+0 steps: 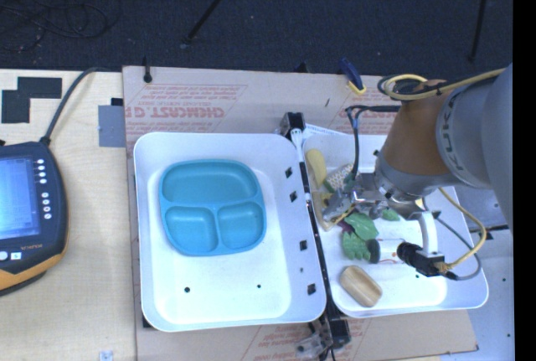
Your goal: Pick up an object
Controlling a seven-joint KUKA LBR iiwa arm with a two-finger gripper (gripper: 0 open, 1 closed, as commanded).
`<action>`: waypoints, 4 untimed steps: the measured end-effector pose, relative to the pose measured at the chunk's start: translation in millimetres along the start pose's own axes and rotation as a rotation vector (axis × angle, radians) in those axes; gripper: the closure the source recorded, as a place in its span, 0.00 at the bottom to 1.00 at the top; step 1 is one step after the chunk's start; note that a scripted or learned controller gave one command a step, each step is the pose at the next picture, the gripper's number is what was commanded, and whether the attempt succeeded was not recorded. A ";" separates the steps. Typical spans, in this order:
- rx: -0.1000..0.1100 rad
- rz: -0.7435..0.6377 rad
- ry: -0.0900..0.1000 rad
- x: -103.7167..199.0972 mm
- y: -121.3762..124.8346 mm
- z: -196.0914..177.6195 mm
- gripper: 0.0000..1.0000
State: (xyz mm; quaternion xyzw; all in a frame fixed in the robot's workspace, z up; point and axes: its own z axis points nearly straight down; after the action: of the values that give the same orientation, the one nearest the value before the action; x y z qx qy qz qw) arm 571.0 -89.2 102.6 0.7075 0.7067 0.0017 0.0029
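My gripper (343,207) hangs low over the left half of the right bin (456,291), with the grey and orange arm (435,141) reaching in from the right. Just under and beside it lie green leafy toy pieces (360,239). A yellow elongated object (316,167) rests against the bin's left wall, with a pale speckled item (338,177) beside it, up-left of the gripper. Near the bin's front lies a tan bread-like piece (361,286). The view does not let me see anything held.
The left bin (219,294) holds a blue divided plate (212,206). A teach pendant (25,213) lies on the bench at far left. Cables and a blue clip (353,75) sit behind the right bin.
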 end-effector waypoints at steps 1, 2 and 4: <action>-0.011 0.000 0.002 -9.3 -22.2 8.1 0.00; -0.001 -0.003 0.002 -5.9 43.5 10.0 0.00; -0.011 0.000 0.000 -11.1 -27.8 8.5 0.00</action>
State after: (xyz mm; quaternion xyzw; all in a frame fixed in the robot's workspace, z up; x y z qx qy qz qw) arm 543.2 -100.2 93.9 0.7076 0.7066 0.0056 0.0066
